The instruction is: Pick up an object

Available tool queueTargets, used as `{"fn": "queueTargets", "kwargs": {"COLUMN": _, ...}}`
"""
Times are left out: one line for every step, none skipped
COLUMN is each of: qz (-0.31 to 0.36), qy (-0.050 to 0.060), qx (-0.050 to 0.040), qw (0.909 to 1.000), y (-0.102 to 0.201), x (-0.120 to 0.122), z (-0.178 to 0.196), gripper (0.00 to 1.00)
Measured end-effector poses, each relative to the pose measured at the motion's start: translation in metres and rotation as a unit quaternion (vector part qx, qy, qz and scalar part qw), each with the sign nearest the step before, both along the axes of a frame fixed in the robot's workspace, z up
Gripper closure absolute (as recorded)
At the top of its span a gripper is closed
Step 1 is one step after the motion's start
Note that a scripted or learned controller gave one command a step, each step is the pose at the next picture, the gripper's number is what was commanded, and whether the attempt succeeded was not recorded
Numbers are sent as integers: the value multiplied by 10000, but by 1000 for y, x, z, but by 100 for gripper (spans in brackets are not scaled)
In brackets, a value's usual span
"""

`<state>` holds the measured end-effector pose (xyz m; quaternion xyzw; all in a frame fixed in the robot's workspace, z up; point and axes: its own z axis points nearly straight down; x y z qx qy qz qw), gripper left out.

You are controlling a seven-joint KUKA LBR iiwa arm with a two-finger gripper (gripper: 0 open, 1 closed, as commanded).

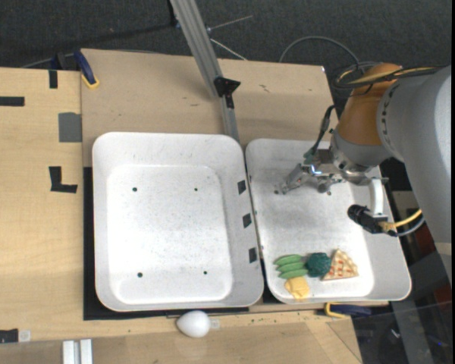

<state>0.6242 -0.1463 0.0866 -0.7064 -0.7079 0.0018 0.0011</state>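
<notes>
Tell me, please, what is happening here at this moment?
A robot arm reaches in over the right bin, its tool low over the bare upper part. The toys lie in a cluster at that bin's near edge, apart from the tool. A white egg sits on the bench outside the bins.

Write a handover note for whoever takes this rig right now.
Gripper: over the upper part of the right bin, nothing visible between its fingers; whether they are open or shut cannot be told.
Objects: a green pod-shaped toy, a dark green toy, a pizza-slice toy and a yellow piece cluster at the right bin's near edge. A white egg-like object lies on the bench outside the bins.
Done: nothing picked.
Left: reach the cluster, grasp one, lift.
</notes>
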Motion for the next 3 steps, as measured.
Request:
{"fn": "queueTargets", "kwargs": {"qz": 7, "qy": -11, "qx": -1, "qw": 10000, "y": 1, "x": 1, "z": 12, "gripper": 100}}
{"fn": "queueTargets", "kwargs": {"qz": 1, "qy": -39, "qx": 3, "qw": 10000, "y": 7, "x": 8, "z": 58, "gripper": 100}}
{"fn": "queueTargets", "kwargs": {"qz": 3, "qy": -47, "qx": 2, "qw": 10000, "y": 14, "x": 12, "z": 119, "gripper": 100}}
